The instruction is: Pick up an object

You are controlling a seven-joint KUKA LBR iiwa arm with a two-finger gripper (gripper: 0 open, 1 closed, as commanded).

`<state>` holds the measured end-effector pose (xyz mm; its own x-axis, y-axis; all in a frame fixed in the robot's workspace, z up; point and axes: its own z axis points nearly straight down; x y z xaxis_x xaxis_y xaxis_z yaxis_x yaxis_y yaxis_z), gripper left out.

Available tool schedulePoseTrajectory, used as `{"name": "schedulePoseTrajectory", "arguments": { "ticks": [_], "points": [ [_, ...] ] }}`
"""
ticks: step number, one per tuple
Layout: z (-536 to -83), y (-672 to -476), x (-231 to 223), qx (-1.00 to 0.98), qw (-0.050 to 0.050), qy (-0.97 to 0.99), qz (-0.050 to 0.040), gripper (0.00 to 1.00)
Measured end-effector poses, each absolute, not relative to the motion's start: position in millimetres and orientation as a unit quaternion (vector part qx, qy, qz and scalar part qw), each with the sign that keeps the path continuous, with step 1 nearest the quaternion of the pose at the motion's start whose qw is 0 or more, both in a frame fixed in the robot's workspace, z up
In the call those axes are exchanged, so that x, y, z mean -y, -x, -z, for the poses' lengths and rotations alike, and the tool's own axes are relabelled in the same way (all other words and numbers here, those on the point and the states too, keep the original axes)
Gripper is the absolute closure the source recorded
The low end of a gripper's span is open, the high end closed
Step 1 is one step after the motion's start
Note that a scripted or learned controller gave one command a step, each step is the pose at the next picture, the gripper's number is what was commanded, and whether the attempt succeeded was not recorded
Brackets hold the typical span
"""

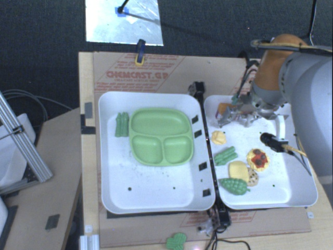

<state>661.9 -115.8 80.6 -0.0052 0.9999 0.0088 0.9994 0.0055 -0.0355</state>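
Observation:
My gripper [235,117] hangs low over the far left corner of the right bin [299,189]. A small orange-brown piece [224,108] lies right beside it on its left; whether it is held cannot be made out. Toy foods lie in that bin: a small yellow piece [219,137], green beans [225,155], a yellow wedge [238,169], a red-topped round piece [257,159], a cookie [253,178] and a green leafy piece [233,186].
The left bin [112,181] holds a green divided plate [160,136] and a green bundle of stalks [122,124] by its left wall. A black divider [204,139] runs between the bins. A green toy [177,240] lies on the bench in front.

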Motion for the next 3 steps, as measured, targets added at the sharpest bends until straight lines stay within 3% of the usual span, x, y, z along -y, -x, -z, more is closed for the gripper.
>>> {"name": "schedulePoseTrajectory", "arguments": {
  "ticks": [2, 3],
  "points": [
    [-80, -661.9, 147, 0.709, 0.017, 0.705, -0.0088, 0.0],
    [-85, -649.7, 189, 0.707, -0.001, 0.708, -0.0007, 0.0]
  ]
}}
